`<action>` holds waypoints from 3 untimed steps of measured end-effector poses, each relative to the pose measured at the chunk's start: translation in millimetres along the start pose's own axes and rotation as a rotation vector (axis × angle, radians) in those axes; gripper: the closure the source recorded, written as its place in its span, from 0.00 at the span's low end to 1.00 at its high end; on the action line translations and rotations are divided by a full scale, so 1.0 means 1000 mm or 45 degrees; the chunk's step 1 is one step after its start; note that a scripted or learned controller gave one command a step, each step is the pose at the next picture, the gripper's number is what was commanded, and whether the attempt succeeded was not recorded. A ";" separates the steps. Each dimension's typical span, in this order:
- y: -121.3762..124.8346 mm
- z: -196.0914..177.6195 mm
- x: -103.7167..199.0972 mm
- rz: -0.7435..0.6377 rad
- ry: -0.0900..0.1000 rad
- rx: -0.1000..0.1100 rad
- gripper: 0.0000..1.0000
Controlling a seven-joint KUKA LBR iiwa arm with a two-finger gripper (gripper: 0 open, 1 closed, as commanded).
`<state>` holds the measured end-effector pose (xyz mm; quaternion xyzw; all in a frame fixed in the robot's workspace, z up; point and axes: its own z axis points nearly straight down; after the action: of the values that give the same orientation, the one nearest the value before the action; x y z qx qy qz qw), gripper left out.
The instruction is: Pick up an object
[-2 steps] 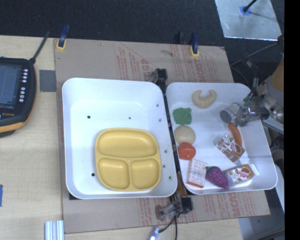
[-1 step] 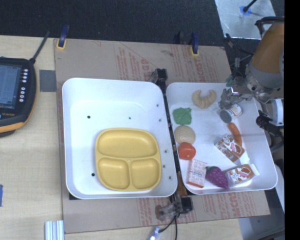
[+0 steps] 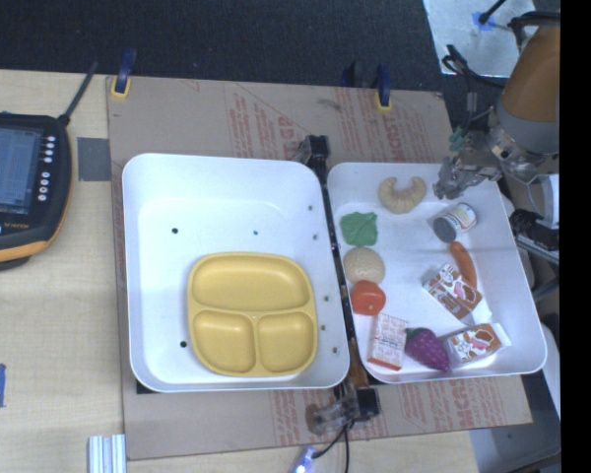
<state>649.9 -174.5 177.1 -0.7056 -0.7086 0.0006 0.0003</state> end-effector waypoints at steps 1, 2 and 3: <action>-0.023 -0.004 -0.038 0.002 0.001 0.004 1.00; -0.018 -0.011 -0.006 0.000 0.002 0.005 1.00; -0.026 -0.042 0.009 0.000 0.000 -0.001 1.00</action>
<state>623.7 -165.6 218.6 -0.7055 -0.7087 0.0004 0.0002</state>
